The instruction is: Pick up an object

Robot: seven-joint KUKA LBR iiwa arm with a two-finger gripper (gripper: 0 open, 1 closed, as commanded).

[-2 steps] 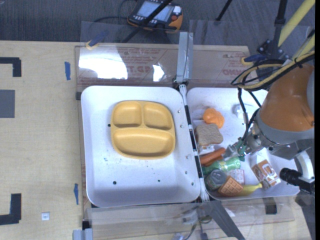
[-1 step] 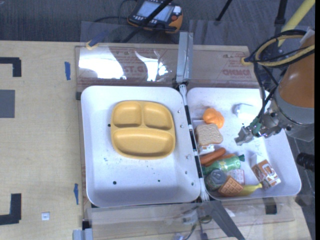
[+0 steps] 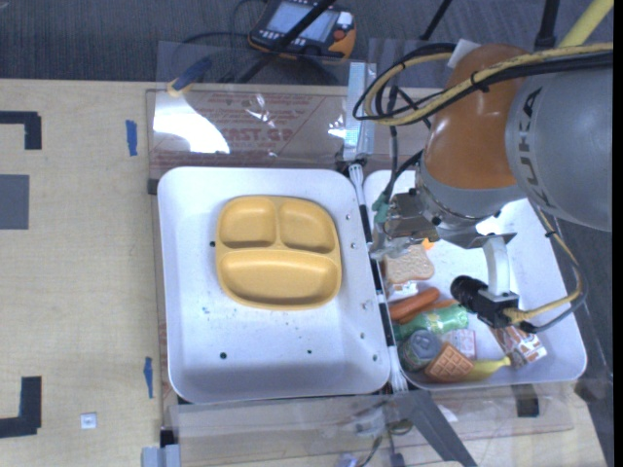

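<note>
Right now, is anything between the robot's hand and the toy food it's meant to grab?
Nothing visible stands between them. The gripper hangs over the right bin, just above the toast slice at the top of the heap; carrot and waffle lie further down. The arm's own bulk hides part of the bin.

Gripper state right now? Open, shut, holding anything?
Gripper: cannot be told. It sits low over the right bin, above the toast slice; the wrist hides the tip.
</note>
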